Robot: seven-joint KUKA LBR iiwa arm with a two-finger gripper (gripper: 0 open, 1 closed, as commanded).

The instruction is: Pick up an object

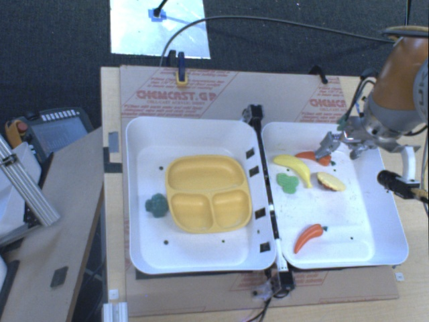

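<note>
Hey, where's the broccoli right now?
The broccoli lies in the left bin, near its left wall, just beside the left edge of the yellow divided plate.

Two white bins (pixel 201 129) sat on a tan surface (pixel 221 92) printed with red lettering. The divided tray (pixel 206 193) was pale yellow; the broccoli (pixel 157 205) beside it was dark green. In the other bin, the banana (pixel 296 168) was yellow, the small leafy piece (pixel 288 183) bright green, the carrot (pixel 308 237) orange with a green tip, and the sliced piece (pixel 330 181) yellow with a brown rim. The arm (pixel 400 79) was grey and orange.
</note>
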